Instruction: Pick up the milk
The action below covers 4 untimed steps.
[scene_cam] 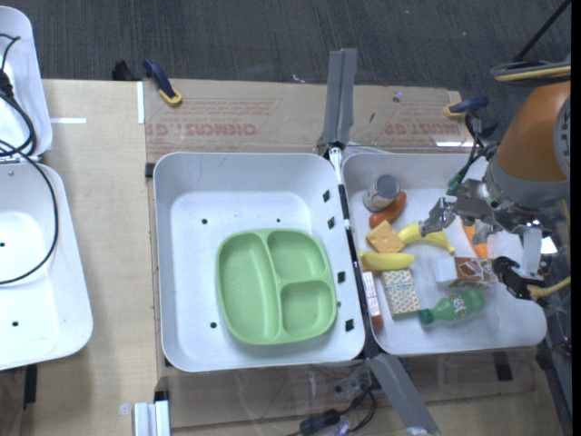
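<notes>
Pale wood tabletop carries two shallow white bins side by side, with dark floor beyond at the top of the frame. The left bin holds a green divided plate. The right bin is crowded with toy food: a can, a banana, a wedge of cheese, a green bottle and a patterned box.

The milk seems to be the small white carton near the middle of the right bin, just beside a brown carton and above the bottle in the frame, though it is small and hard to read for certain.

The arm reaches in from the right edge, and its gripper hangs over the upper part of the right bin, near the banana's tip and apart from the carton. Whether it is released or clenched cannot be told from this view, and nothing is seen held in it.

By the look of it, the step in hand is the approach. The next move calls for shifting toward the lower part of the frame over the carton, then a descent that avoids the close neighbours.
</notes>
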Tool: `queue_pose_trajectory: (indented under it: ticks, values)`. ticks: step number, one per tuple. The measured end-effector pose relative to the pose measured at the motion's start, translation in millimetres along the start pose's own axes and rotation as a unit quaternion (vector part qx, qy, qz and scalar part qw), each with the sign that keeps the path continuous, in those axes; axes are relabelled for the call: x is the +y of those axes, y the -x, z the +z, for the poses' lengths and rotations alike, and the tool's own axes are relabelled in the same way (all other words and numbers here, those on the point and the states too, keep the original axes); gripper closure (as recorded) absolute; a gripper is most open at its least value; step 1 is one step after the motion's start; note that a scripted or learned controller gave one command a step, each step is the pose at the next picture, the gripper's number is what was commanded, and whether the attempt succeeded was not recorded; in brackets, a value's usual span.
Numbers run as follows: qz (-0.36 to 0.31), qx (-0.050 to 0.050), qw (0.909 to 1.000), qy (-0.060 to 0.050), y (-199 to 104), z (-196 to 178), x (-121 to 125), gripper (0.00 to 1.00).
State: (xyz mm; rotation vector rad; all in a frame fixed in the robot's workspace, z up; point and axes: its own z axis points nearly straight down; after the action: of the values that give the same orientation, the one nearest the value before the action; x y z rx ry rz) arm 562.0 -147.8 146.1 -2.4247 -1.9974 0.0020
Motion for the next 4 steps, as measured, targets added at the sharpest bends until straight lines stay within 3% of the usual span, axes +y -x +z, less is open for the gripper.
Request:
queue_pose_trajectory:
  ticks: [1,2,3,4]
  values:
    - [-0.039,-0.003,0.999,0.021,10,37,-54,0.0]
    - [-0.084,0.002,0.9963,0.018,63,38,-36,0.0]
    - [0.006,0.006,0.9998,0.017,60,38,-26,0.0]
    - [0.12,0.003,0.9926,0.018,52,38,-19,0.0]
